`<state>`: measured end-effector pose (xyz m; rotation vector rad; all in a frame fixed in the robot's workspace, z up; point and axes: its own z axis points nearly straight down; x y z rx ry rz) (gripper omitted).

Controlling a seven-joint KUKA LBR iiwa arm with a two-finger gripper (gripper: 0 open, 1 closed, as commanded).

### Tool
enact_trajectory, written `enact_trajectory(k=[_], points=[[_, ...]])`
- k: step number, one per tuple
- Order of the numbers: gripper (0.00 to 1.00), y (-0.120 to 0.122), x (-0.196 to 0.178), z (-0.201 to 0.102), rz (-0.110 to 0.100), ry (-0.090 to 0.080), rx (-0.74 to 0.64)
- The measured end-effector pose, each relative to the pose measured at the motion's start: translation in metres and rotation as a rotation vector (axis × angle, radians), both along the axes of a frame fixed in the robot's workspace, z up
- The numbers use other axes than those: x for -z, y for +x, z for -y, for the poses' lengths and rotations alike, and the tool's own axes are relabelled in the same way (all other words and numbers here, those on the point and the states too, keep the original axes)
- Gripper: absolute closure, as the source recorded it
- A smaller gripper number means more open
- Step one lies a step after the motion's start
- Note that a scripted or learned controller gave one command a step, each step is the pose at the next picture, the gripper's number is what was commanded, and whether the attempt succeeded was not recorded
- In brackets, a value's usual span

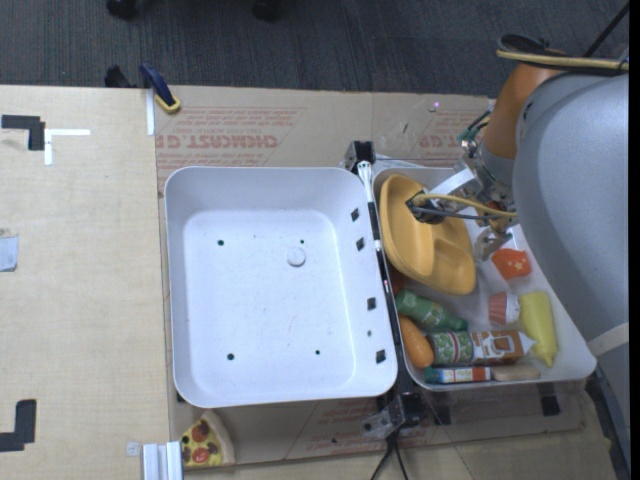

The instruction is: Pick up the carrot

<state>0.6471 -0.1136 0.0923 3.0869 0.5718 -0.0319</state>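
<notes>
Left bin (pixel 270 193) white, next to right bin (pixel 570 368) which is crowded. Carrot (pixel 415 343) lies at right bin's near-left corner, just below green bottle (pixel 432 314), beside ketchup bottle (pixel 480 347). Yellow bowl (pixel 430 238) tilted at the back. Gripper (pixel 425 208) sits over the bowl rim, can't tell its grip state. Yellow mustard bottle (pixel 538 326) far right

Pretty sure I'm in a robotics lab: my desk (pixel 80 298) has black tape marks, two white bins (pixel 265 193), dark carpet (pixel 330 28) and office chair wheels (pixel 122 3) behind it.
</notes>
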Motion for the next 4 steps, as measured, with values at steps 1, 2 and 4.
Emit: enact_trajectory(k=[1, 2, 4], points=[[0.00, -0.021, 0.001, -0.015, 0.015, 0.002, 0.154], [0.00, 0.002, -0.063, -0.013, 0.011, -0.001, 0.123], [0.00, -0.005, -0.002, -0.016, 0.023, 0.003, -0.139]])
